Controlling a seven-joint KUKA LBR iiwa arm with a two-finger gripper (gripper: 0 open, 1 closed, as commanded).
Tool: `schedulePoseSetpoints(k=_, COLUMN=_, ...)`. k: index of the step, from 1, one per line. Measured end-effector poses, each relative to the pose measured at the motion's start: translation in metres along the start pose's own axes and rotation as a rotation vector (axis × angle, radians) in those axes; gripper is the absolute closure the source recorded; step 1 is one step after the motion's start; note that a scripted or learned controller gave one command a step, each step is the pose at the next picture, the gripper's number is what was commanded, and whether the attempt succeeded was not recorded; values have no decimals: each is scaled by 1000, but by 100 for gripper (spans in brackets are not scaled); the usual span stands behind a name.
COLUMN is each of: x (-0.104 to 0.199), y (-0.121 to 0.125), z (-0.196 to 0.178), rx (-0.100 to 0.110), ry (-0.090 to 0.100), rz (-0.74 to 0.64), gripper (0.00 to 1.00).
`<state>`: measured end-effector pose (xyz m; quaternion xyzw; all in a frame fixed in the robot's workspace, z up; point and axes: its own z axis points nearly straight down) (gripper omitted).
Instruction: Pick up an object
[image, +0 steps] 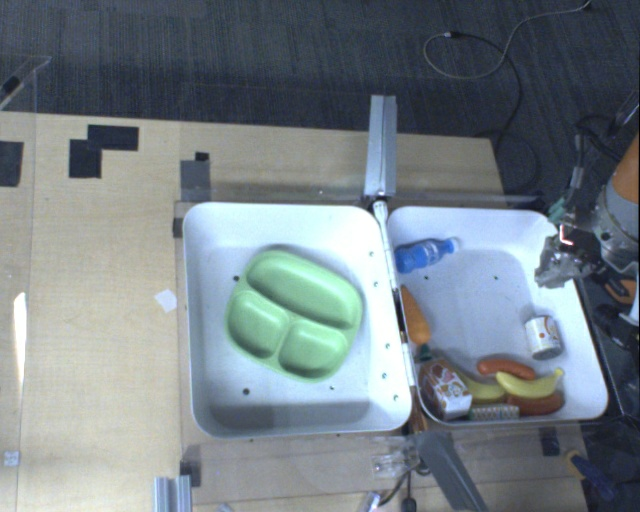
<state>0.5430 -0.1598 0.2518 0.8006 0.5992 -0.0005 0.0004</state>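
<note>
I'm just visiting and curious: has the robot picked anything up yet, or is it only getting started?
Nothing looks picked up yet. The hand sits at the right bin's far right edge, above the small can. The can, blue bottle, banana and carrot all lie in the bin. Reaching down, gripping and lifting something is all left.

The pale wooden tabletop (90, 330) carried two shallow white bins side by side, the left bin (205, 330) and the right bin (500, 225) touching along a metal rail (381, 150). Black patches (100, 148) marked its far left.
</note>
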Motion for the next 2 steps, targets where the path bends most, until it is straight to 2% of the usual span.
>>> schedulePoseSetpoints(k=1, x=24, y=-14, z=40, rx=1, ry=1, rz=225, gripper=100)
schedulePoseSetpoints(k=2, x=13, y=16, z=-9, rx=-2, ry=0, rz=-16, gripper=100)
